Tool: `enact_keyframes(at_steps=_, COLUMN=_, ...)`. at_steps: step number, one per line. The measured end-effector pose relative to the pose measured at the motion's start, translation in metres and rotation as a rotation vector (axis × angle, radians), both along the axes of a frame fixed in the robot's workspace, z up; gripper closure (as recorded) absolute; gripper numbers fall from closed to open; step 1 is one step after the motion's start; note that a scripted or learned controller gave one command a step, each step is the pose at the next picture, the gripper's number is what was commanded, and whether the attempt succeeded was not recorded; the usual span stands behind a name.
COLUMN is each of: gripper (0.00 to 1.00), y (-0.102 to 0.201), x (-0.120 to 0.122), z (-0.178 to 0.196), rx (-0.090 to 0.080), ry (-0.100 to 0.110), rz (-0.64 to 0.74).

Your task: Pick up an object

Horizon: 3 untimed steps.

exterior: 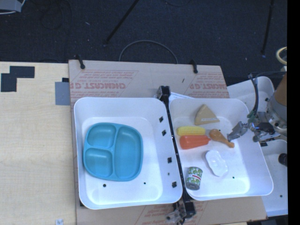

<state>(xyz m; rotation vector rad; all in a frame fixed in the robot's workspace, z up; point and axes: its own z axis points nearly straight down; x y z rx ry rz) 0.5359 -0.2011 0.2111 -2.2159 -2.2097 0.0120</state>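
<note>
Plainly, the gripper (244, 131) hung over the right edge of the right bin (262, 184) with its fingers spread and nothing between them. Just beside it, toward the bin's middle, lay a toy drumstick (221, 138), its far end near a toy carrot (194, 141) and a yellow corn cob (191, 131). A cheese wedge (206, 116), a white oval piece (216, 163) and a small green-patterned cup (194, 178) lay further off. Because drumstick, carrot and corn sat crowded together, a descent there could have nudged one against another or pinched two at once; the drumstick's thin handle might have slipped free. The blue divided plate (113, 152) sat alone in the left bin (93, 196).
</note>
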Motion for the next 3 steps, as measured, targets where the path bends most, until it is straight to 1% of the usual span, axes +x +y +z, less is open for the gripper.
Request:
enact_keyframes(at_steps=1, gripper=0.00, y=0.000, x=0.003, z=0.007, rx=-0.003, ry=-0.013, rz=0.002)
enact_keyframes(at_steps=2, gripper=0.00, y=0.006, x=-0.002, z=-0.039, rx=0.000, ry=-0.007, rz=0.003)
enact_keyframes(at_steps=3, gripper=0.00, y=0.005, x=0.000, z=-0.083, rx=-0.001, ry=-0.007, rz=0.002)
